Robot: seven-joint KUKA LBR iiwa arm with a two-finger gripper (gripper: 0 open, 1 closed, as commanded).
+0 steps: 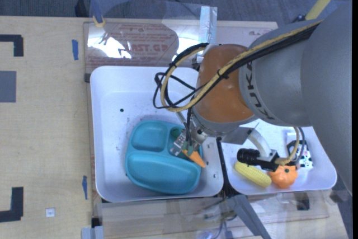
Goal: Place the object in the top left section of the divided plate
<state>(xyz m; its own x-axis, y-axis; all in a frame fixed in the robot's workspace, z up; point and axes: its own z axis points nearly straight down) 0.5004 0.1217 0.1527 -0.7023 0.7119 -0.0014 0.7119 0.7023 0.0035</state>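
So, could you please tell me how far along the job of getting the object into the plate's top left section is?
Nothing looks finished: the top left section of the teal divided plate holds nothing. In hand: the tool sits low at the plate's right edge, beside an orange carrot-like piece; whether it grips that is unclear. Left: carrying the object over and releasing it there.

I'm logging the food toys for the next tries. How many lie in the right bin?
2: a yellow corn cob near the front, and an orange fruit touching its right end. The arm covers the bin's back, so more may be hidden.

two bins point(106, 120), one plate point(159, 168) — one corn cob point(251, 174)
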